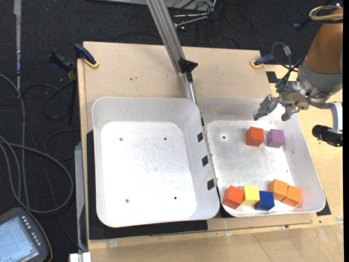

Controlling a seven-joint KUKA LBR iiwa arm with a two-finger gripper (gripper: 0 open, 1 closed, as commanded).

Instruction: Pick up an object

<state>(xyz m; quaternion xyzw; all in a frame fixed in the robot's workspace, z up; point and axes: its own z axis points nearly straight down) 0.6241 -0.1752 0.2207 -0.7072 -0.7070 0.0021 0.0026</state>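
My gripper (pixel 274 110) hangs open over the back of the right bin (pixel 305 162), nothing between its fingers. Just below it in that bin sit an orange cube (pixel 254 136) and a purple cube (pixel 275 138), side by side. Along the bin's front edge lie a red-orange cube (pixel 234 196), a yellow cube (pixel 251 194), a blue cube (pixel 265 200) and two orange blocks (pixel 279 189) (pixel 293 195).
The left bin (pixel 109 119) lies beside the right one on the wooden bench (pixel 136 70). A slanted metal pole (pixel 166 29) runs down to the gap between the bins. Clamps sit at the bench's back corners (pixel 87 56) (pixel 260 61).
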